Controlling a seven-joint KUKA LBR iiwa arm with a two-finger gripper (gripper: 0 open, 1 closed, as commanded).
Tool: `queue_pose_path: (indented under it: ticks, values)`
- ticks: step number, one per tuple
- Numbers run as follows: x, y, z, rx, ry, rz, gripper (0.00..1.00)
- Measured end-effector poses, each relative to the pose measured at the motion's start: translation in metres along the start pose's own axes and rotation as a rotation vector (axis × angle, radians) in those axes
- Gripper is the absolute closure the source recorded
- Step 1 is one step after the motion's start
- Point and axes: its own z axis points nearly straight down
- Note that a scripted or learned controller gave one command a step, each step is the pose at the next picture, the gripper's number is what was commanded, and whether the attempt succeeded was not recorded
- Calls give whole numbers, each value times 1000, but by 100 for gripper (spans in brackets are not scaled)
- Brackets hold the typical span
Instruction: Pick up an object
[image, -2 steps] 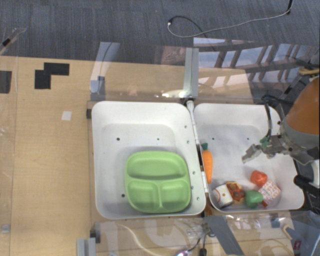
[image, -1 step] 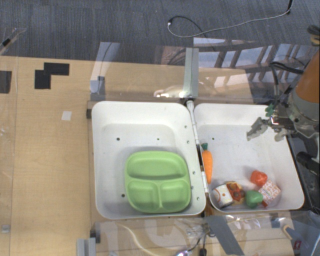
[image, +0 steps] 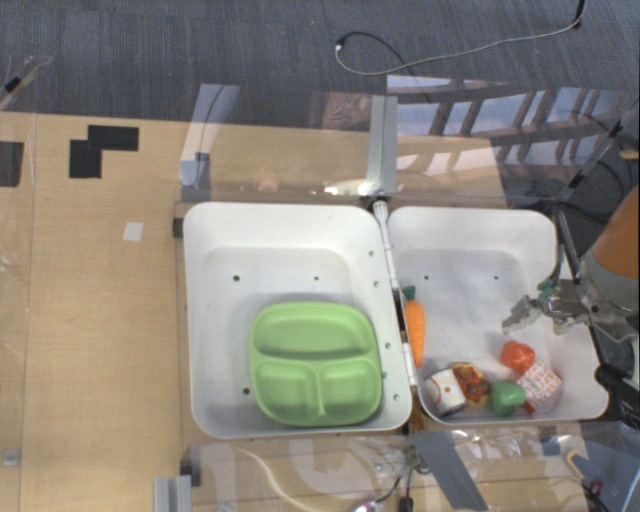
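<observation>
The claw (image: 530, 310) hung over the right bin (image: 470, 245), close to that bin's right wall, with the grey arm and its orange band (image: 618, 245) reaching in behind it from the right. How far the claw stood open could not be told from this slanted view, and nothing could be seen in its hold.

Nearest to it, just below in the picture, lay a small red object (image: 517, 356), apart from the metal. Touching that on its lower right was a white packet with a red pattern (image: 541, 381), and beside the packet sat a green rounded piece (image: 507, 397) against the bin's near wall. A little farther to the claw's lower left lay a small can on its side (image: 446, 390), with a mottled yellow and red item (image: 472, 381) pressed between it and the green piece. All of these clustered in the near corner of the right bin.

Farther left of the claw, an orange carrot (image: 414, 333) lay lengthwise along the wall shared by the two bins, green top pointing away from the camera.

Farthest from the claw, across that shared wall, the left bin (image: 270, 235) held a green divided plate (image: 316, 362) lying flat in its near half. Beyond both bins ran the wooden bench (image: 90, 330).
</observation>
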Motion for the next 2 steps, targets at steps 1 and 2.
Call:
queue_pose_path:
  ticks: [1,2]
  values:
    - [-2,-14,45,-12,-1,27,0]
    - [0,-10,33,-18,1,24,100]
